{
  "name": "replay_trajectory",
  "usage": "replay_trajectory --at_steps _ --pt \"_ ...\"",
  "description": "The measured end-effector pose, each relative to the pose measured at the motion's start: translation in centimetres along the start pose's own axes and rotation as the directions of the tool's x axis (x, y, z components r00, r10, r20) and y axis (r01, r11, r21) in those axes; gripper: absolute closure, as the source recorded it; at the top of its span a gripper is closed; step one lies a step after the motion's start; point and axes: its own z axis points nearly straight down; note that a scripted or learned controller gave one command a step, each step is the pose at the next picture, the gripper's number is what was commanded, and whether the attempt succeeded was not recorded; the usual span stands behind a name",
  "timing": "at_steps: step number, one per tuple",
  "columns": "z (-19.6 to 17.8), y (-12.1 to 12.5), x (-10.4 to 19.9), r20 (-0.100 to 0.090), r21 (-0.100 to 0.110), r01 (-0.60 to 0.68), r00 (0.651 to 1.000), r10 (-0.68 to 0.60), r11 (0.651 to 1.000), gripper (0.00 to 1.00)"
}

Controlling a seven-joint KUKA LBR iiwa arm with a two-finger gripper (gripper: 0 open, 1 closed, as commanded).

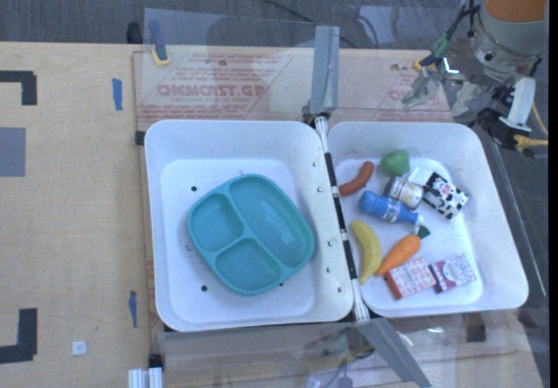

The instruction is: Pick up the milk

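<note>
The milk [446, 196] is a small white carton with black cow patches. It lies on its side in the right bin [497, 229], towards the far right, touching a small grey-capped bottle [405, 191]. My gripper [437, 95] hangs above the bench beyond the right bin's far rim, up and slightly left of the milk. Its fingers are spread open with nothing between them.
The right bin also holds a green round fruit [397, 161], a sausage [356, 178], a blue bottle [388, 207], a banana [368, 248], a carrot [401, 253] and two small cartons [408, 277] [454, 273]. A teal divided plate [251, 234] lies in the left bin [174, 159].
</note>
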Motion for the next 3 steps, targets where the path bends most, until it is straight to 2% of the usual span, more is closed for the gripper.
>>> replay_trajectory --at_steps 1,2,3 --pt "9.8 -9.2 -5.2 0.0 -0.001 0.146 0.989 -0.146 0.989 0.0" --pt "17.7 -9.3 -8.4 0.002 -0.005 0.19 0.982 -0.19 0.982 0.0" --pt "16.7 -9.3 -8.7 0.004 -0.009 0.184 0.983 -0.183 0.983 1.0"
